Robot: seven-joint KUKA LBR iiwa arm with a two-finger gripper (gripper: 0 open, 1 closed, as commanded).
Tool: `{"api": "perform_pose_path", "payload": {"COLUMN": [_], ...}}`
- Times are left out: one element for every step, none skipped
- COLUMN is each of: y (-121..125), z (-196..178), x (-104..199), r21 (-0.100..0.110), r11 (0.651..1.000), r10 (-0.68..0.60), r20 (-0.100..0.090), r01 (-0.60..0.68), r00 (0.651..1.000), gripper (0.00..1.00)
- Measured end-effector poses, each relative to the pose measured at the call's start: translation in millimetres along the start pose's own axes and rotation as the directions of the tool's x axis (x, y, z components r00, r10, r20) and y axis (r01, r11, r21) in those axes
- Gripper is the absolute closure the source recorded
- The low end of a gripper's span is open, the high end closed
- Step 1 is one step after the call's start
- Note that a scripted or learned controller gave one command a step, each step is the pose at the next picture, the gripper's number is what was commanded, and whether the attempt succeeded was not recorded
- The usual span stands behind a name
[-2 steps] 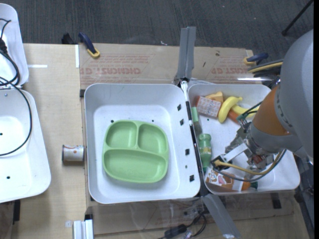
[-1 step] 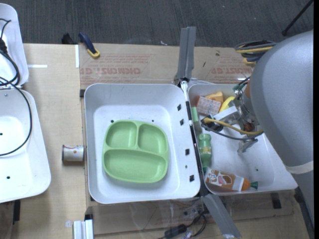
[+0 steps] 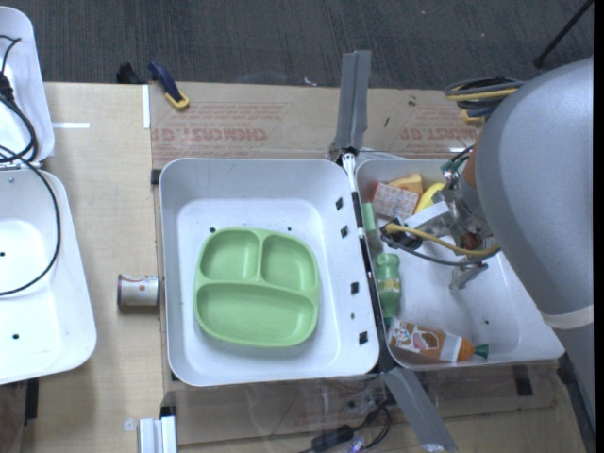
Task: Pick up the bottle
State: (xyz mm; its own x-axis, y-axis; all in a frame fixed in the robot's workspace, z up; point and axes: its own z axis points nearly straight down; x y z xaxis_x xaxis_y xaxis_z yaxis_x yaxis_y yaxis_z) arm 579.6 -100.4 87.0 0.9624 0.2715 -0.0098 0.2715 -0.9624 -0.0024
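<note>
We are looking down on the pincer (image 3: 465, 264), which is hanging low over the middle of the right bin (image 3: 505, 324); the bulky grey arm (image 3: 543, 196) is covering its top, so we cannot tell how far it is open, and we are seeing nothing gripped in it.

Two bottles are lying in that bin. The green bottle (image 3: 388, 286) is resting to the view's left of the pincer, apart from it, lengthwise along the bin's left wall. The orange bottle (image 3: 429, 341) is lying on its side toward the view's bottom from the pincer, near the front wall, its green cap pointing right.

Toward the top of the view from the pincer, a reddish box (image 3: 392, 199) and some yellow and orange pieces (image 3: 421, 189) are crowding the far corner; a yellow hose (image 3: 429, 236) is running from the pincer's side leftward, crossing above the green bottle's far end.

Further left of the pincer, past the divider, the left bin (image 3: 179, 253) is holding a green plate (image 3: 257, 287); beyond that a can (image 3: 139, 291) is lying on the bench (image 3: 94, 140).

The arm is hiding the right bin's right side; the pieces in the far corner are too tangled for us to name.
</note>
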Motion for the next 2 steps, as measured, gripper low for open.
{"api": "perform_pose_path", "payload": {"y": [42,-2], "z": [-47,0], "x": [58,21], "r21": [-0.001,0.001], "r11": [1.0,0.999], "r10": [0.022,0.038], "r20": [-0.003,0.0], "r01": [-0.022,-0.038], "r00": [1.0,0.999], "gripper": [0.0,0.0]}}
